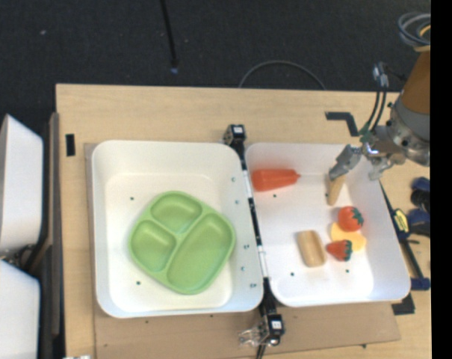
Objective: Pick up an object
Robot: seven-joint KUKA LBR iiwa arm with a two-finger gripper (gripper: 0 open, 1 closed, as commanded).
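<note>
Clamp [264,329]: a metal clip is seen at the near edge of the bench [76,111], at the seam between the two bins.
Left bin [110,200]: a green divided plate [182,241] with three compartments is carried near its middle.
Right bin [382,275]: five small toy foods are held here.
Bread roll [311,247]: tan, oblong, laid toward the near left part of the right bin.
Strawberry [340,249]: red with a green top, just beside a yellow piece [354,235].
Tomato [350,218]: round, red-orange, green stem, touching the yellow piece on its far side.
Carrot [274,179]: orange, tapered, lying on its side near the far left corner of the right bin, tip pointing right.
Stick [335,192]: pale tan, short, standing tilted near the bin's far edge.
Gripper [358,165]: grey fingers are spread apart above the far right part of the right bin; nothing is seen between them, though one fingertip is just above the stick.
</note>
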